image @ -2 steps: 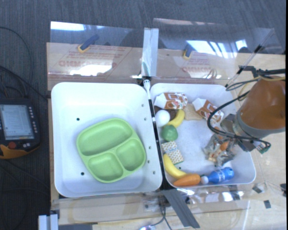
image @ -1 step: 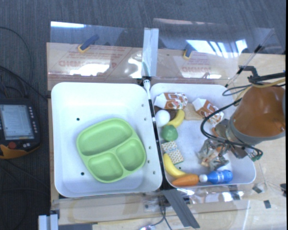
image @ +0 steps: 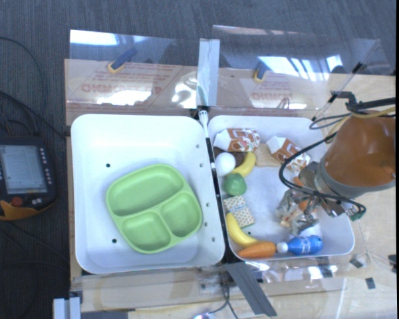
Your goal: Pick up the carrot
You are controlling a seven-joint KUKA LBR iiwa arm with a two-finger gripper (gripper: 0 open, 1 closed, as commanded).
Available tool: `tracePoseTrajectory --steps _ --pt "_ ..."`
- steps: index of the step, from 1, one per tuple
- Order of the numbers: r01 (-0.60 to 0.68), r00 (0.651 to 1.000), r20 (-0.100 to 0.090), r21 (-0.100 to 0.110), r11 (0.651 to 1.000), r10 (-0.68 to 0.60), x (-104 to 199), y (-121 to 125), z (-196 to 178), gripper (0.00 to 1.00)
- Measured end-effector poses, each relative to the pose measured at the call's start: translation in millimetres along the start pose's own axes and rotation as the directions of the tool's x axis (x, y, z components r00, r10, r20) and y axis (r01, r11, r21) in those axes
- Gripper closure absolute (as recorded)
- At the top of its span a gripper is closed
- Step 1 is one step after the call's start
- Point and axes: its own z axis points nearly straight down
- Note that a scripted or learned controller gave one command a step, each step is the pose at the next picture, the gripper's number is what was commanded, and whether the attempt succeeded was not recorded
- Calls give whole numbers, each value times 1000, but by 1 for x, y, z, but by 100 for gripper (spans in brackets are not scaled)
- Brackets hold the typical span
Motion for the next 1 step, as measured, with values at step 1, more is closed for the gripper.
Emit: tracePoseTrajectory --steps 1 --pt "1 1000 2 2 1000 -1 -2 0 -9 100"
